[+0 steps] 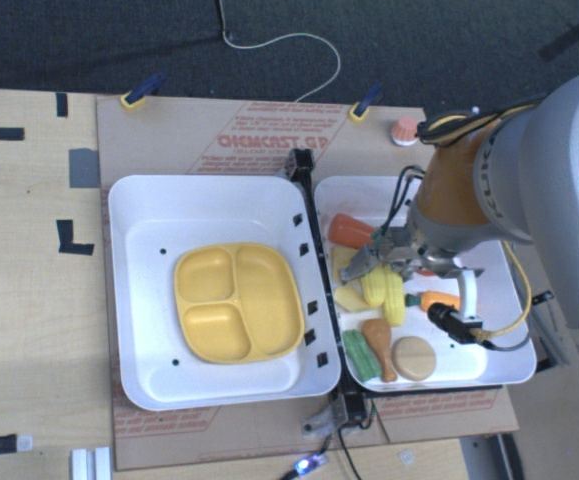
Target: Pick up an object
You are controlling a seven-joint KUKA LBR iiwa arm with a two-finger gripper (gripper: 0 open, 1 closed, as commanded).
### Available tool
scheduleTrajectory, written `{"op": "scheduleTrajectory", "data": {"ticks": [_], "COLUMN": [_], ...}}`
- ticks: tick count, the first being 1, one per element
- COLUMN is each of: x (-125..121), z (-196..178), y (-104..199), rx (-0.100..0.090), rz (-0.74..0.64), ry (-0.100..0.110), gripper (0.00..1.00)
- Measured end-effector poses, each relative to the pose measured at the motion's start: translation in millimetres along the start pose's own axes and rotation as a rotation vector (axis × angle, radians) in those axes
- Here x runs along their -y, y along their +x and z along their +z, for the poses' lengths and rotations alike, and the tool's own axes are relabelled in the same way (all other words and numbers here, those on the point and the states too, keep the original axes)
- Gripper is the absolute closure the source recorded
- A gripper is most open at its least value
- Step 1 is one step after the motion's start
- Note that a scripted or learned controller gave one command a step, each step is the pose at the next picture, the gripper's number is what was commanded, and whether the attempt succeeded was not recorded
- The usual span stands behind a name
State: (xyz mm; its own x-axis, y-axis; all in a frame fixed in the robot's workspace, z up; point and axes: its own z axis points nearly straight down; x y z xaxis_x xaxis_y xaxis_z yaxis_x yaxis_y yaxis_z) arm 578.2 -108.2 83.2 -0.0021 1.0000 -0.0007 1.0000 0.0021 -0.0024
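Observation:
My gripper (369, 261) reaches down into the right bin (509, 368), just above a yellow corn cob (385, 295) and a pale yellow piece (351, 296). An orange-red toy vegetable (349, 231) lies just behind it, against the bin's left wall. Toward the front lie a brown drumstick (377, 340), a green piece (357, 356) and a round tan biscuit (414, 358). A small orange piece (440, 300) sits to the right of the corn. The arm's wrist hides part of the bin's middle.
The left bin (139, 268) holds a yellow divided plate (237, 301). A black divider clip (300, 163) sits between the bins. A cable (499, 333) loops from the wrist over the right bin. A small pink object (405, 131) lies on the cardboard behind it.

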Motion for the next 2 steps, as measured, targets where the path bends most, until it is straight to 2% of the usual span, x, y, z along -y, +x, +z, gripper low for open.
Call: {"op": "scheduleTrajectory", "data": {"ticks": [1,2], "x": [0,1], "z": [-11,-68], "y": [0,10], "rx": [0.0,-0.001], "rz": [-0.001,0.0], "ry": [0.0,-0.004], "gripper": [1.0,1.0]}}
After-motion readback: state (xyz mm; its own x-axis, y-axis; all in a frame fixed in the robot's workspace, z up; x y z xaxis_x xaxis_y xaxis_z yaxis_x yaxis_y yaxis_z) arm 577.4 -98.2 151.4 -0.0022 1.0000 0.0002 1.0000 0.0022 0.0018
